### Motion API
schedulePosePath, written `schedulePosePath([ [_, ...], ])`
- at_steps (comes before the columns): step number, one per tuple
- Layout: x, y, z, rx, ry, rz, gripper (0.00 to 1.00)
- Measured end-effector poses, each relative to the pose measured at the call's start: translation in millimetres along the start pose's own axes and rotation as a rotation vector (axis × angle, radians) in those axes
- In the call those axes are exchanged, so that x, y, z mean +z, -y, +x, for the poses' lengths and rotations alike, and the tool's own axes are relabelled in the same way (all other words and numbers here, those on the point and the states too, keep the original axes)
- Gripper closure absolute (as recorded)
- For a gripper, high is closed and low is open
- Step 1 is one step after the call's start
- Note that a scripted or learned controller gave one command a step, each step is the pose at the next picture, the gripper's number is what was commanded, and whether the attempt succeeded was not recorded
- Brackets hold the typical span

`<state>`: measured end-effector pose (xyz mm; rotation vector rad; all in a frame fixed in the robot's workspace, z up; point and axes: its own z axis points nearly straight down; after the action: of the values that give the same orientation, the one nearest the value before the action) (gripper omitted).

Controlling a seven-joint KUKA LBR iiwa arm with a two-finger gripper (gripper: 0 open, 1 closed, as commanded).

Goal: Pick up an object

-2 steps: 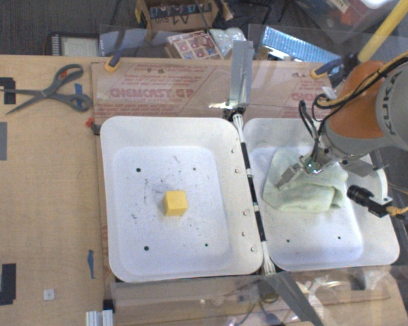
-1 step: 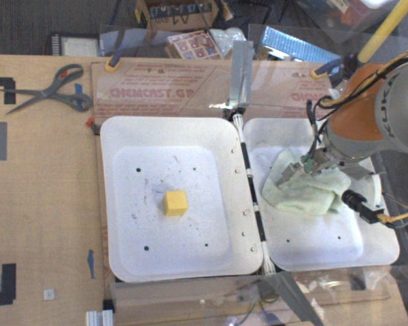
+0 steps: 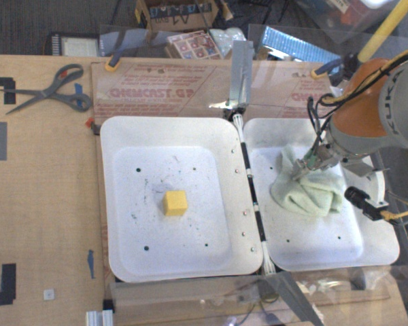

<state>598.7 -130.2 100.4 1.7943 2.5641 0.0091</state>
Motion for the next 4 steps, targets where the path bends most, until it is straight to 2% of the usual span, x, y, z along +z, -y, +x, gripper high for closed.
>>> schedulePosePath([
  [1,-105,-52,44,0.165,-0.004,0.012,1.00],
  [2,2,13,-20,0.284,-0.003,0.011,1.00],
  [3,-9,13,-21,0.284,-0.001,0.009,1.00],
  [4,-9,13,-21,0.284,-0.001,0.009,0.00],
])
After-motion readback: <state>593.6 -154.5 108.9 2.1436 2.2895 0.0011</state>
